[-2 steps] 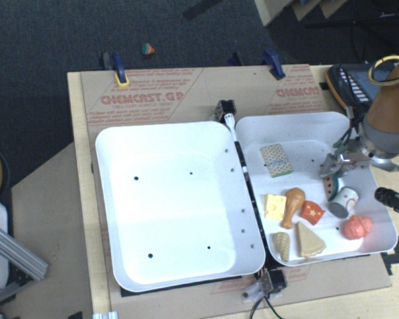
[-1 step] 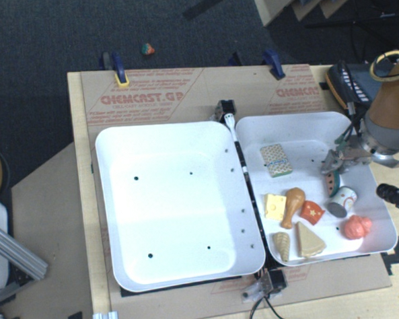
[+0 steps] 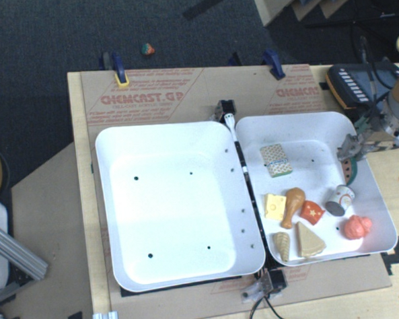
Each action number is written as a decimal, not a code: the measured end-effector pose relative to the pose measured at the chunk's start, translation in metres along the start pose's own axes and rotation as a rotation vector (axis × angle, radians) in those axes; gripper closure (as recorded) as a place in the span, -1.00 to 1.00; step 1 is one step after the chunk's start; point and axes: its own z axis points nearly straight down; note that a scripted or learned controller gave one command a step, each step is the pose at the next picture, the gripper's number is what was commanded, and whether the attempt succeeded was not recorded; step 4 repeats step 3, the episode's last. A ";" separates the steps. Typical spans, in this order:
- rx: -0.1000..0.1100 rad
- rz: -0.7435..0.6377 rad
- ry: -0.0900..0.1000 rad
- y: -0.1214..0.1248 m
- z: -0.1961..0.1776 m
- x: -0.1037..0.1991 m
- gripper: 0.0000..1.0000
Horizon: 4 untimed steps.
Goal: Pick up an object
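Observation:
The right white bin (image 3: 305, 125) holds several small toys. A green-and-white checkered block (image 3: 276, 159) lies near its middle. Toward the front sit a yellow cheese piece (image 3: 275, 206), a brown drumstick (image 3: 293, 205), a red piece with a star (image 3: 312, 212), a grey-and-white round piece (image 3: 339, 201), a pink lump (image 3: 356, 227), a tan wedge (image 3: 310, 242) and a cone (image 3: 282, 245). My gripper (image 3: 348, 154) hangs over the bin's right rim, above and apart from the toys, with nothing seen in it.
The left white bin (image 3: 117, 143) adjoins the right one along a black hinge strip (image 3: 242, 176). Blue clamps (image 3: 120, 69) (image 3: 272, 63) hold the cardboard sheet at the back. A black device (image 3: 350, 85) and cables lie at the far right.

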 end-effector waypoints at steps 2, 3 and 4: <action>0.011 -0.005 0.006 -0.033 -0.127 0.120 1.00; 0.014 -0.006 0.006 -0.067 -0.061 0.195 1.00; 0.014 -0.006 0.006 -0.067 -0.061 0.195 1.00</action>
